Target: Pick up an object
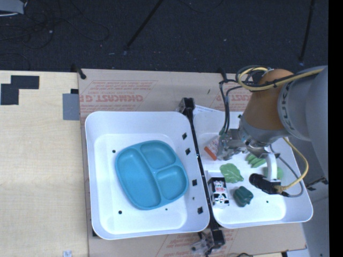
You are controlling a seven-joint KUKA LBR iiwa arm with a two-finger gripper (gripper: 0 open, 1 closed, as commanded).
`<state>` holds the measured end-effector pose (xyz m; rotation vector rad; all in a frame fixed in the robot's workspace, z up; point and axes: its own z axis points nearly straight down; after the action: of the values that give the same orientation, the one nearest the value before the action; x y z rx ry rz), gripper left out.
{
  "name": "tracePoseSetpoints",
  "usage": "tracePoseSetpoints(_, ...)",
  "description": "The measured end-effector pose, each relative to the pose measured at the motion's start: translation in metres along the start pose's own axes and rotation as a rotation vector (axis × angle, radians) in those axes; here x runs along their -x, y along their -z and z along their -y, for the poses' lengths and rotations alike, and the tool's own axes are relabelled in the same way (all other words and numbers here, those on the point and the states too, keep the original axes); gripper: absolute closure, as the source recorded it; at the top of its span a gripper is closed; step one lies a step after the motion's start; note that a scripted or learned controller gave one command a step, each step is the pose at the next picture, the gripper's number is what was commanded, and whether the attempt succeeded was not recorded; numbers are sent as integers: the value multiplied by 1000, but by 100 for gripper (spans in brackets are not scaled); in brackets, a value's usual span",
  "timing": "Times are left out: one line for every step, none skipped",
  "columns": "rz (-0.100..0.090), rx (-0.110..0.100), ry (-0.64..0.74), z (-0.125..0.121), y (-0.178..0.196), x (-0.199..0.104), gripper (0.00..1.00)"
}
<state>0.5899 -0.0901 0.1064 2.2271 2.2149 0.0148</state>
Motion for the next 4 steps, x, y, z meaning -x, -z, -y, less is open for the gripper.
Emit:
tracePoseSetpoints(7,-5,4,1,63,4,100)
tracePoseSetpoints(6,-6,6,-7,109,2,100)
tracePoseSetpoints(6,-6,6,-8,151,7,100)
tracePoseSetpoints(5,-11,8,3,146,-35,100)
